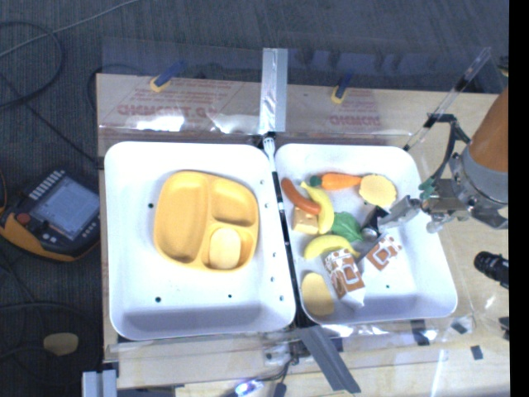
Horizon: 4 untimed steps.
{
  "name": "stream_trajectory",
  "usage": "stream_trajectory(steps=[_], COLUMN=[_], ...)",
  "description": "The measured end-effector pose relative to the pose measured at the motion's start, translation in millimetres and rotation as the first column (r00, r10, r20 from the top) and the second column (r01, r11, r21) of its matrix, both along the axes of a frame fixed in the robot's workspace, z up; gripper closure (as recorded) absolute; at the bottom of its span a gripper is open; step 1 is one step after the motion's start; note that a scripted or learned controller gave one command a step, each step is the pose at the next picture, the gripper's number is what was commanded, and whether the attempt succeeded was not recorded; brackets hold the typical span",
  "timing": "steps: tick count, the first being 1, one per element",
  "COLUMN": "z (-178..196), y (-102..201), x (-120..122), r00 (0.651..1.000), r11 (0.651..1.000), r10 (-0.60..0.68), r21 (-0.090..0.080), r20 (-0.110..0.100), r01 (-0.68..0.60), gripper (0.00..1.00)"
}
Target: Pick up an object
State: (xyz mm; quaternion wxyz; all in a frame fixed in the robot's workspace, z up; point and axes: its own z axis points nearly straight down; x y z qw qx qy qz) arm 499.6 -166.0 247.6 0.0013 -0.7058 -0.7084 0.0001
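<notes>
Bench [124, 98] is bearing two white bins. The pincer [374, 222] is hanging low in the right bin [413, 292]; whether it is spread cannot be told. Toy foods are lying around it: green piece [345, 224] touching, yellow disc [377, 190] just above, carton [383, 253] just below.

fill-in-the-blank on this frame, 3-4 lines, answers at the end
1. The yellow tray with compartments lies in the ____ bin.
2. The carrot lies between a banana and a round ____ slice.
3. The arm enters from the right and its hand reaches into the ____ bin.
4. Two small brown and ____ cartons lie near the front of the right bin.

Missing words: left; yellow; right; white
</notes>
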Motion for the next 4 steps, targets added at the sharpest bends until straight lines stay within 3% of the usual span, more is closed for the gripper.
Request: stream_trajectory(steps=[1,2,3,4], z=[-129,-157,-156,-151], y=[33,24,27,18], x=[67,41,-5,14], r00=[0.960,0.936,0.917,0.933], r11=[0.960,0.936,0.917,0.933], r10=[0.281,0.352,0.400,0.359], r21=[-0.001,-0.008,-0.013,0.001], r20=[0.003,0.015,0.017,0.003], r01=[-0.281,-0.352,-0.399,-0.359], gripper=[0.00,0.00,0.00,0.00])
